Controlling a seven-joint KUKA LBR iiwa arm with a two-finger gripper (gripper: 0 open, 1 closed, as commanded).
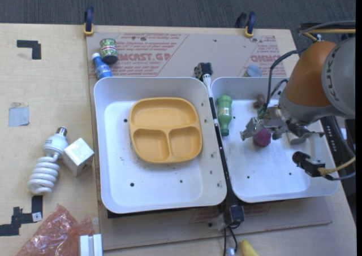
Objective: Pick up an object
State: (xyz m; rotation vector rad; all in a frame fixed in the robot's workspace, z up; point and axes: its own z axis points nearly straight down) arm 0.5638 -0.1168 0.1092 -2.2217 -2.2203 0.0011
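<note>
In the right bin [283, 184], my gripper [270, 130] hangs low over the floor, reaching in from the right. A small magenta ball-like object [262, 138] lies right under its left side, partly covered by it. Whether the ball is held is hidden from this angle. A green bottle [224, 113] lies along the bin's left wall, a short way left of the gripper. A small brownish object [259, 101] sits near the bin's back wall, just behind the gripper.
The left bin [113, 153] holds a yellow divided plate [166, 129]. Outside the bins, a small blue-and-green bottle [104, 57] lies on the cardboard at the back left, and a spiral light bulb [46, 164] with a white cube [78, 155] lies at the left.
</note>
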